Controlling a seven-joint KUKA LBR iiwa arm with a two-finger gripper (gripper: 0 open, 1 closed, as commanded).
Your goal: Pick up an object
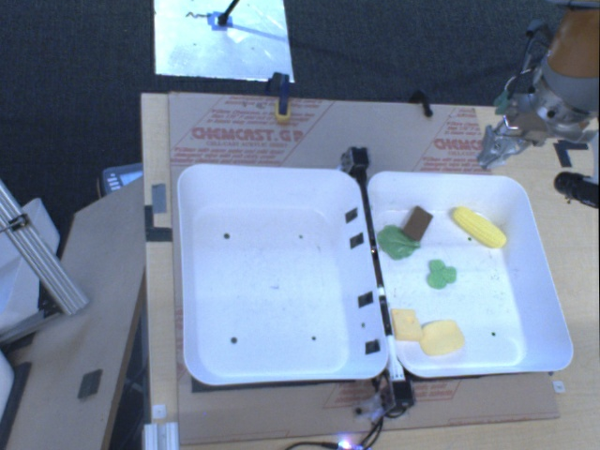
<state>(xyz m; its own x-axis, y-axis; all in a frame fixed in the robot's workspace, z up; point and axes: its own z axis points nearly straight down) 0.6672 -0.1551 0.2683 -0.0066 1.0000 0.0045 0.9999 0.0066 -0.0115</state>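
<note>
While the jaws (495, 148) hang above the far right corner of the right bin (539, 251), I honestly can't tell if they're apart or together, too small and blurry. All the stuff sits in that bin: yellow corn (479, 227) nearest the arm, brown block (417, 221) touching a green leaf (397, 244), small green piece (441, 274), and two pale yellow bits (428, 332) at the near edge. I'd go for the corn: it lies apart from everything, so come straight down across its short width.
</note>
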